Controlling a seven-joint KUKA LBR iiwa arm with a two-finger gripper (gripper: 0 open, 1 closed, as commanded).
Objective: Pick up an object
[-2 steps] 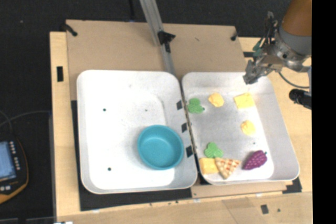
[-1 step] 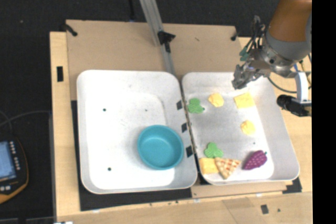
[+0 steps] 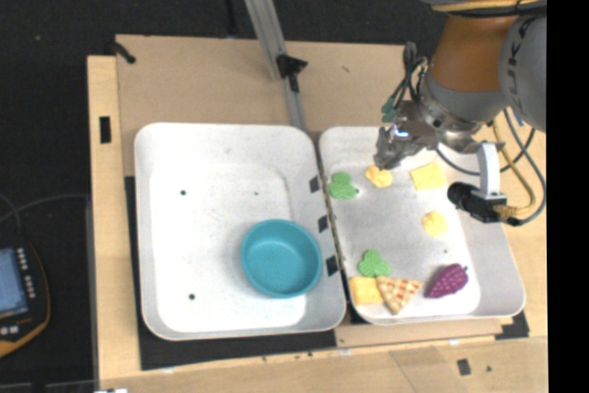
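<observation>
Gripper (image 3: 394, 145) low over the far end of the right bin (image 3: 479, 290), just above a small yellow piece (image 3: 378, 177); cannot tell whether spread or pressed together

Relative to that yellow piece: yellow square (image 3: 428, 176) just right, green piece (image 3: 343, 188) just left, small yellow lump (image 3: 434, 222) nearer and right, purple grapes (image 3: 446, 280), pizza slice (image 3: 398, 293) and second green piece (image 3: 373, 264) well nearer, blue bowl (image 3: 276, 257) far left in the left bin (image 3: 184, 161)

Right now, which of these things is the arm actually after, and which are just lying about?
In play, near the gripper:
small yellow toy piece
flat yellow square block
green leafy toy

Lying about:
round blue plastic bowl in the left white bin
purple toy grape bunch
toy pizza slice
small yellow lump
</observation>
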